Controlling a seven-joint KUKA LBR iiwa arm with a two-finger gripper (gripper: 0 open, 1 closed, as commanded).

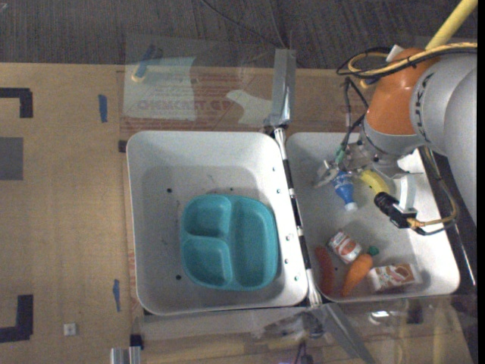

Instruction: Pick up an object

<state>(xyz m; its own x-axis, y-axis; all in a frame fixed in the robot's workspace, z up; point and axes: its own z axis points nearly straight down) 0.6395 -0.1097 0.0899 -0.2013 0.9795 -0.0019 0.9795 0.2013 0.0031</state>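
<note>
My gripper (336, 171) hangs over the upper left part of the right bin (447, 279), reaching in from the right. A small blue and white bottle (345, 191) lies right at its tip, touching or nearly so. I cannot tell whether the bottle is gripped. A yellow banana-like piece (374, 182) lies just right of the bottle, partly under the wrist. Toward the bin's front are a red and white can (345, 246), an orange carrot (356, 274), a red sausage-shaped piece (324, 270) and a small carton (392, 277).
The left bin (151, 158) holds a teal divided plate (229, 241). A black cable connector (390, 207) hangs off the arm over the right bin. The bins' shared wall (292, 211) runs just left of the gripper.
</note>
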